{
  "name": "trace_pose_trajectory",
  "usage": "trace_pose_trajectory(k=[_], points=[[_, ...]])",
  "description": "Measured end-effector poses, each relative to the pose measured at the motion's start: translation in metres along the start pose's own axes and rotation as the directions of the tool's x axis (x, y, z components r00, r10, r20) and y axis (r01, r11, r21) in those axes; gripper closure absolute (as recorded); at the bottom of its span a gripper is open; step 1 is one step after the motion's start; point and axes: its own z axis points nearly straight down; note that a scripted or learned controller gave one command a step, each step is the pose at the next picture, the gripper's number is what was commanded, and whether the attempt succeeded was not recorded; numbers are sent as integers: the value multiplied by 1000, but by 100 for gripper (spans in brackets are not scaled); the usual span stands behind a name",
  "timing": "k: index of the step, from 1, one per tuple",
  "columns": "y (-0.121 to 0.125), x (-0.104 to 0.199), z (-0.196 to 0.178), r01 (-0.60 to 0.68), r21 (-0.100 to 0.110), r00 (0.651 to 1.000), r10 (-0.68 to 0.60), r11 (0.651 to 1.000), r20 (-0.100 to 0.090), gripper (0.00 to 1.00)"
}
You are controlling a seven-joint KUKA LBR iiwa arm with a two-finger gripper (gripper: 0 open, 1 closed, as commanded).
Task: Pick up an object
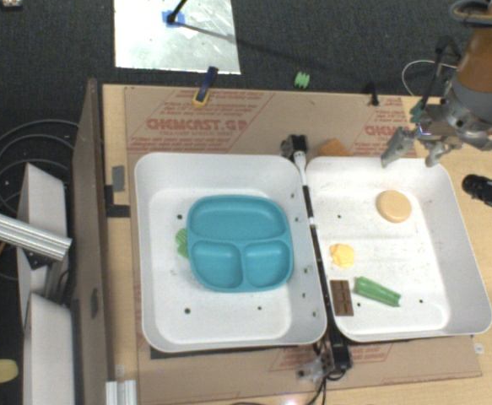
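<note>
Gripper (415,148) upper right, fingers spread, nothing btwn. Nearest obj: tan round piece (393,206), just below-left in right bin (456,226).

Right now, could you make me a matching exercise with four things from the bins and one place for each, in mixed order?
Things:
1. tray
2. tan disc
3. green piece
4. pincer

Places:
A. right bin, near front
B. over right bin's far edge
C. left bin, middle
D. right bin, toward back

Pairs: 1-C, 2-D, 3-A, 4-B
</note>
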Motion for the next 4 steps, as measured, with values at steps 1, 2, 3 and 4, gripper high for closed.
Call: trace_pose_trajectory(k=[1,2,3,4], points=[[2,-48,44,-5,2,1000,5,1000,2,0],[24,-58,124,1,5,1000,-1,1000,0,0],[20,-51,167,1,3,1000,-1,1000,0,0],[22,-51,153,3,-4,1000,-3,1000,2,100]])
